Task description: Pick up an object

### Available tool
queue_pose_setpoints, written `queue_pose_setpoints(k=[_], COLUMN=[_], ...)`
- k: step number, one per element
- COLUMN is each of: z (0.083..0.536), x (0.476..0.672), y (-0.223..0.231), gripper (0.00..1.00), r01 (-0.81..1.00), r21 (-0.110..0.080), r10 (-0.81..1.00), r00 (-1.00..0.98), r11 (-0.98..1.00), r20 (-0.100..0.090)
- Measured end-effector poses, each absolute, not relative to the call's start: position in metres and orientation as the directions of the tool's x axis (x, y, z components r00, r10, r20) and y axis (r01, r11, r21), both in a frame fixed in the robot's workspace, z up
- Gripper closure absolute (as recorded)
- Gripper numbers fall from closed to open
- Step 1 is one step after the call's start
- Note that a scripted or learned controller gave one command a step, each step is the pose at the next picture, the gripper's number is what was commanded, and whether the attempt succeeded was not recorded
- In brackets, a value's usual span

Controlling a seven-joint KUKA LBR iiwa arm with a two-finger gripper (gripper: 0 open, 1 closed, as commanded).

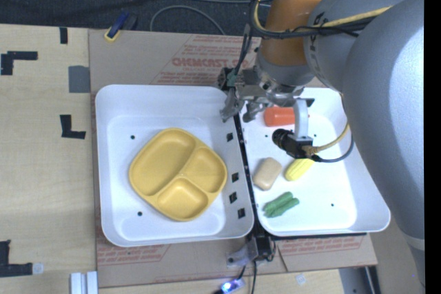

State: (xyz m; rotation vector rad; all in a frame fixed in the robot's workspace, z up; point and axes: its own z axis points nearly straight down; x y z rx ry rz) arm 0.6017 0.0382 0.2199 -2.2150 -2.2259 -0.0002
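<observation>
Looking down at the two bins, the gripper [242, 105] hangs over the far end of the divider between them; can't tell if the jaws are open or closed. Nearest pickable is the orange block [279, 116], just beside it toward the right bin's [358, 210] far edge, long axis running across. The yellow plate [178, 174] sits alone in the left bin [114, 148].
</observation>
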Motion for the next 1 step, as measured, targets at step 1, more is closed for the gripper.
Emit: queue_pose_setpoints(k=[1], z=[0.2317], x=[0.6260], y=[0.0899], gripper=[1.00], r01=[1.000], r21=[0.001], r10=[1.000], r00=[-0.007], r11=[0.007], r20=[0.002])
